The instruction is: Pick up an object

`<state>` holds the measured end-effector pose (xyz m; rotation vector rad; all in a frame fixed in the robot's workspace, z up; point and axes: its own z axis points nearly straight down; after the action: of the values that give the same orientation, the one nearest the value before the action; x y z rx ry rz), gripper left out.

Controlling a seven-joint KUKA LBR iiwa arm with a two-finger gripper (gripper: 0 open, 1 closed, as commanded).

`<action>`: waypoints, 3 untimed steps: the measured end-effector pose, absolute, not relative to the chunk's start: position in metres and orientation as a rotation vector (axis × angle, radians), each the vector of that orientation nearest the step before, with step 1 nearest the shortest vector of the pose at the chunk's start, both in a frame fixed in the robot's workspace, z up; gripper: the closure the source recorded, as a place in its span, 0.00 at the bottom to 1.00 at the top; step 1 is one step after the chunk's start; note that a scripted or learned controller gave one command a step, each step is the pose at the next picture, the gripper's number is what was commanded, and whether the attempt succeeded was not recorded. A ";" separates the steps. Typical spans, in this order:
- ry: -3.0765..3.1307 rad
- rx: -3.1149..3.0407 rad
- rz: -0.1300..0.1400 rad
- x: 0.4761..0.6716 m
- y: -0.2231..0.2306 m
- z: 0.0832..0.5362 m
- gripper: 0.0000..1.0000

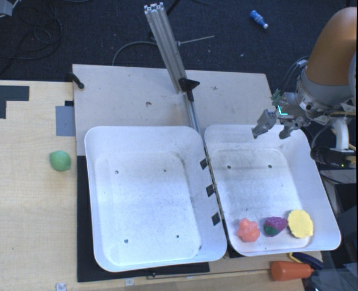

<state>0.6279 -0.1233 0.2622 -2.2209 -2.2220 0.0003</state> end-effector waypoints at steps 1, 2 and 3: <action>-2.222 -2.221 0.000 0.628 -0.123 0.262 0.00; -2.220 -2.217 0.005 0.621 -0.119 0.202 0.00; -2.218 -2.218 0.006 0.620 -0.128 0.145 0.00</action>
<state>0.6198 -0.1284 0.1450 -2.2181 -2.2184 0.0057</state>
